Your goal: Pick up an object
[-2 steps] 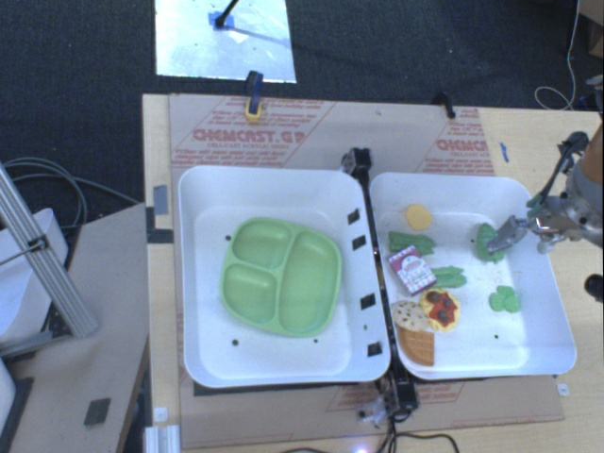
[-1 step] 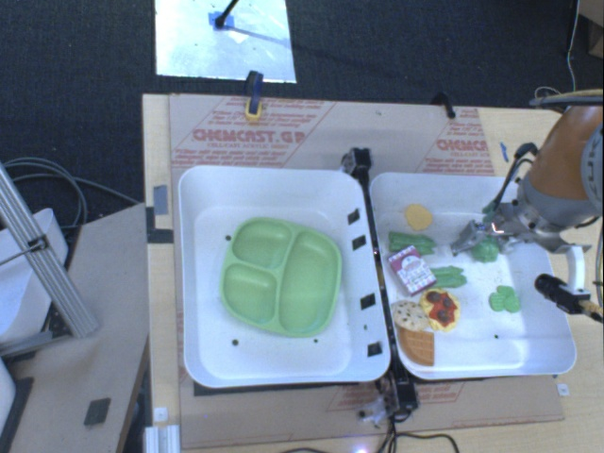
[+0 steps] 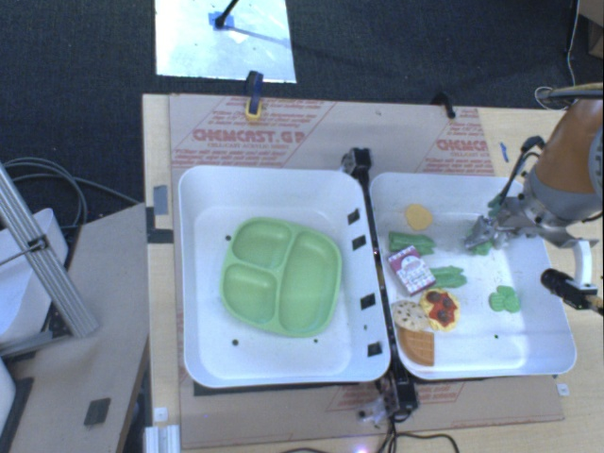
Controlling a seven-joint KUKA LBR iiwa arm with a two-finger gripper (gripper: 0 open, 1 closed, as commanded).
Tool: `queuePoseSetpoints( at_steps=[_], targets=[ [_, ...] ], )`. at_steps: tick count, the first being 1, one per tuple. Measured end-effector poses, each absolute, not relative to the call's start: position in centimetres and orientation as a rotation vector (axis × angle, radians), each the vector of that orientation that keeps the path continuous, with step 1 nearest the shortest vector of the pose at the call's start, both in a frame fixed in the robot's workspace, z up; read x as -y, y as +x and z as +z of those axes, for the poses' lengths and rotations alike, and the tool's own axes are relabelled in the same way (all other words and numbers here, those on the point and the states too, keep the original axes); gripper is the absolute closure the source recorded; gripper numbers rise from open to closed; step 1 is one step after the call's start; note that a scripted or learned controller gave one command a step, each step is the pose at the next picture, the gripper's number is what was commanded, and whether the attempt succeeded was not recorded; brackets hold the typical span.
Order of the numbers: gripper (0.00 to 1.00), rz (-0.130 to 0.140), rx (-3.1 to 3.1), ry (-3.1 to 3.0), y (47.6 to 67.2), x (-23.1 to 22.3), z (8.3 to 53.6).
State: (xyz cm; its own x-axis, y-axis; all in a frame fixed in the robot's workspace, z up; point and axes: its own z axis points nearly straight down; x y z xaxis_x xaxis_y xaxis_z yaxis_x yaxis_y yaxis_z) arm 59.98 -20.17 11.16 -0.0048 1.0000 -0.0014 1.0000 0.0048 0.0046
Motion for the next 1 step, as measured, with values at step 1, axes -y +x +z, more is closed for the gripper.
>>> queuePoseSetpoints(
  at_steps=[1],
  targets=[
    [1.00,0.013,-2.232,2.204,61.45,11.53,18.67]
  ],
)
